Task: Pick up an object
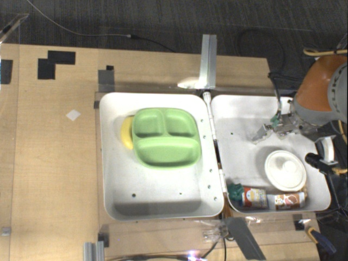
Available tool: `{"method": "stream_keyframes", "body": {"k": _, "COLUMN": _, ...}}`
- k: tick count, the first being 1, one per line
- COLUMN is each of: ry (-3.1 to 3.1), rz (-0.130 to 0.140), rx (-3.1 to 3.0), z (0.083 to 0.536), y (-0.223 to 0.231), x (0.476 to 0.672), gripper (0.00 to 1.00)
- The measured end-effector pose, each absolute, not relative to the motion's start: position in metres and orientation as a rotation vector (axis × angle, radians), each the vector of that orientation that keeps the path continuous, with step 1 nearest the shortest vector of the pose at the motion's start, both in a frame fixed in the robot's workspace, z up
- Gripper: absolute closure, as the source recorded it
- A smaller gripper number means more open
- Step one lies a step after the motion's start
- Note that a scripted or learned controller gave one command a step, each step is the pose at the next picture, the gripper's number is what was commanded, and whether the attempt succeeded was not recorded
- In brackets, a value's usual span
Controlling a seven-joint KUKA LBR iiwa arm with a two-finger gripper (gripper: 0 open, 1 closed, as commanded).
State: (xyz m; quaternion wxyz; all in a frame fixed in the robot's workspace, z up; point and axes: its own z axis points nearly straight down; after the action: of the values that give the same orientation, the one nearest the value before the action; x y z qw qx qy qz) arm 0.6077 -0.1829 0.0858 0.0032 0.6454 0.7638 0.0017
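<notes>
Your tool (263, 132) hovers low over the upper part of the right bin (239, 110), nothing between its fingers (how far apart they stand you cannot tell). Just below it sits a white bowl (285, 170), and along the bin's near wall lie two bottles (267, 199). In the left bin (117, 189) a green divided plate (165, 137) covers most of a banana (126, 133).
</notes>
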Motion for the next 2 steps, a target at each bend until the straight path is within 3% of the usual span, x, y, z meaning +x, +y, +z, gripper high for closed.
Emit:
{"method": "stream_keyframes", "body": {"k": 1, "ry": 2.447, "rz": 0.009, "rx": 1.958, "z": 0.086, "y": -0.125, "x": 0.617, "gripper": 0.00}}
{"method": "stream_keyframes", "body": {"k": 2, "ry": 2.523, "rz": 0.003, "rx": 1.863, "z": 0.146, "y": -0.193, "x": 0.654, "gripper": 0.00}}
